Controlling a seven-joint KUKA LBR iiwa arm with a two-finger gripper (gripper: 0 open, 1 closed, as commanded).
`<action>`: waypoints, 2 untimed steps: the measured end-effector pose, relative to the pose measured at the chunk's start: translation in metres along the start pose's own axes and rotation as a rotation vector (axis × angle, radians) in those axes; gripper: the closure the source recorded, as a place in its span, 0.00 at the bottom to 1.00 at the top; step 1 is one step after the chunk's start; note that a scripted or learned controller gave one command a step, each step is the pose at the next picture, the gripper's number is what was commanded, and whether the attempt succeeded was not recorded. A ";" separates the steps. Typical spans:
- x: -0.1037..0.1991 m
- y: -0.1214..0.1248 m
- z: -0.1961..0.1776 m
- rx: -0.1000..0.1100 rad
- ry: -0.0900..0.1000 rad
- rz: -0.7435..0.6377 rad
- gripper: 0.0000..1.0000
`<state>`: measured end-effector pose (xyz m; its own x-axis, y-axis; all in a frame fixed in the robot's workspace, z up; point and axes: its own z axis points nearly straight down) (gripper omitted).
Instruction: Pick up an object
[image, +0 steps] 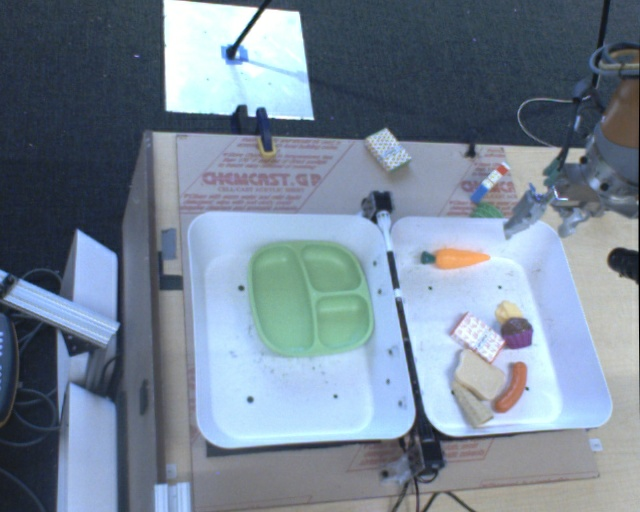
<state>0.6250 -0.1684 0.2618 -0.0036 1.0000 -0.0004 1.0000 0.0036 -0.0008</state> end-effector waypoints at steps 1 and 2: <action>0.004 -0.057 0.153 0.006 0.002 0.003 0.00; 0.003 -0.055 0.143 0.002 0.001 0.002 1.00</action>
<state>0.5695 -0.1652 0.1192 -0.0016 1.0000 0.0005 1.0000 0.0016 -0.0026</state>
